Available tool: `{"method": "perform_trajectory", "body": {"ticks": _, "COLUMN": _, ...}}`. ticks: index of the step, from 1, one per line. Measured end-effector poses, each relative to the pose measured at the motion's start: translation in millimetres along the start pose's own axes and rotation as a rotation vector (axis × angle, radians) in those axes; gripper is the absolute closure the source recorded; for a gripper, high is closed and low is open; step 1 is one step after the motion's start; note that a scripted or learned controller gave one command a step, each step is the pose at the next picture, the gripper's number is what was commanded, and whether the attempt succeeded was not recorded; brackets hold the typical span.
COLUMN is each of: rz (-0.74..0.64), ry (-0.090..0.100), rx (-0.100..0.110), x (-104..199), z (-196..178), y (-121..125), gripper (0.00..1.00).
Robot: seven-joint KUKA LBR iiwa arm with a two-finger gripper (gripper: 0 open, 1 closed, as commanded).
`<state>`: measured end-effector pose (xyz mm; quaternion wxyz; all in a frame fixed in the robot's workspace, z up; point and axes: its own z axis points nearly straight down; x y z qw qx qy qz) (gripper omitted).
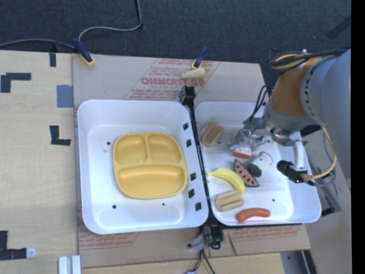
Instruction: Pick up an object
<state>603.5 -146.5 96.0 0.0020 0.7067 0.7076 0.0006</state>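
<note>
My gripper (248,138) hangs low over the upper middle of the right bin (296,207), reaching in from the right. Directly beneath its tip lies a small red and white object (242,151), partly hidden by it. A tan bread slice (211,134) lies to its left. Below are a watermelon slice (246,173), a yellow banana (228,178), a tan bun (229,200) and a red sausage (253,214). A small white piece (264,161) sits right of the watermelon.
The left bin (91,153) holds a yellow divided plate (150,164). A black divider (195,153) with clips runs between the bins. The grey arm with its orange band (288,90) and cables covers the right bin's upper right corner.
</note>
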Motion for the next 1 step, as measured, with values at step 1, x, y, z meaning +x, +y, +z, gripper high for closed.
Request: {"method": "perform_trajectory", "body": {"ticks": 1, "rz": -0.001, "ry": 0.003, "rx": 0.004, "x": 45.6, "z": -109.2, "y": -65.0, "gripper": 1.00}}
